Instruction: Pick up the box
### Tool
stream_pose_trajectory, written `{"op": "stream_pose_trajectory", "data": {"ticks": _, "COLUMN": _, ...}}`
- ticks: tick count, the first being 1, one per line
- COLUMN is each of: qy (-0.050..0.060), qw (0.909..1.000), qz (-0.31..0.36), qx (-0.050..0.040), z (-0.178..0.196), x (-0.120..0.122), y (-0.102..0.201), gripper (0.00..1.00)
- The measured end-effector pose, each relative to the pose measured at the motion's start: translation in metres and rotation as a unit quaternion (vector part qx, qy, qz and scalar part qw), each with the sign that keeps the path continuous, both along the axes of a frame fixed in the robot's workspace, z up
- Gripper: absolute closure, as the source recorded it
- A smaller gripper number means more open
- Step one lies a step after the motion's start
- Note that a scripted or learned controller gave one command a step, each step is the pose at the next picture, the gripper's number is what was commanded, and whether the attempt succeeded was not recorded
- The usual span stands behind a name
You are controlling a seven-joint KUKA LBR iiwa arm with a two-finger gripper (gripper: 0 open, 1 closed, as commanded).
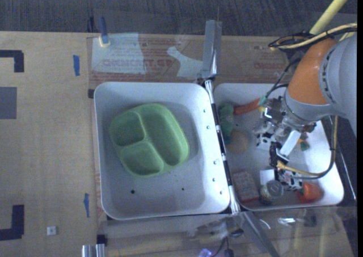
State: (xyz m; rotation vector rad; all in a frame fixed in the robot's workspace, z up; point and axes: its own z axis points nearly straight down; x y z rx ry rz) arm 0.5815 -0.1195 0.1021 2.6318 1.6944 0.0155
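A green 3-section plate [148, 138] lay in the left bin [170, 193]; the box [245, 185] sat in the right bin [244, 92], with the arm [309, 80] above.

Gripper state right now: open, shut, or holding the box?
Gripper: cannot be told whether open or closed; the box lies in the right bin, apart from it.

Left bin roomy, right bin crowded

In the left bin [170, 193] I see open floor along the near edge and right side, with only a green tray [148, 138] there. The right bin [245, 162] is tight: box [245, 186] in the near-left corner, grey can [272, 190] just beside it, red thing [309, 192] near-right, and a small bare patch behind the box.
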Motion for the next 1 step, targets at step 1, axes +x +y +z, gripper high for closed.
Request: {"op": "stream_pose_trajectory", "data": {"ticks": 1, "qy": -0.006, "qw": 0.9825, "qz": -0.186, "qx": 0.0041, "z": -0.0071, "x": -0.0684, "y": -0.0218, "gripper": 1.00}}
